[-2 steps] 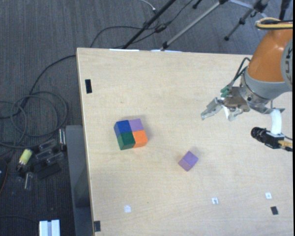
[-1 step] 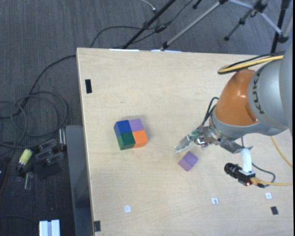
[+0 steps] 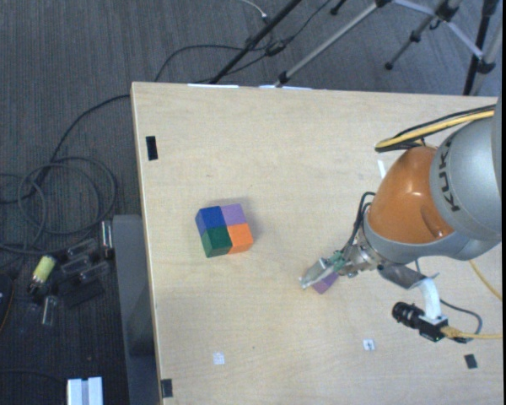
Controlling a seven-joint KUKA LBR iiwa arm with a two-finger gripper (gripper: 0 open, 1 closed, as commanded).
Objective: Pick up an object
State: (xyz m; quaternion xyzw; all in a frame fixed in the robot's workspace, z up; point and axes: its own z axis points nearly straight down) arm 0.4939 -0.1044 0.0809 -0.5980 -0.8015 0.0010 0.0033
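Note:
A cube made of blue, purple, green and orange blocks (image 3: pixel 223 229) rests on the tan bench top (image 3: pixel 278 142), left of centre. My gripper (image 3: pixel 319 276) reaches in from the right, low over the board, about a hand's width to the right of the cube and slightly nearer the front. A small purple piece (image 3: pixel 325 285) lies right at the gripper's tip, touching it or just under it; I cannot tell whether it is gripped. The orange wrist band (image 3: pixel 409 199) and grey arm (image 3: pixel 476 175) hide the board behind them.
The board's left edge (image 3: pixel 143 251) drops to dark carpet with coiled cables (image 3: pixel 59 201) and a small device (image 3: pixel 76 277). Tripod legs (image 3: pixel 422 15) stand beyond the far edge. A black cable end (image 3: pixel 417 317) hangs by the arm. Small marks (image 3: pixel 368 344) dot the front.

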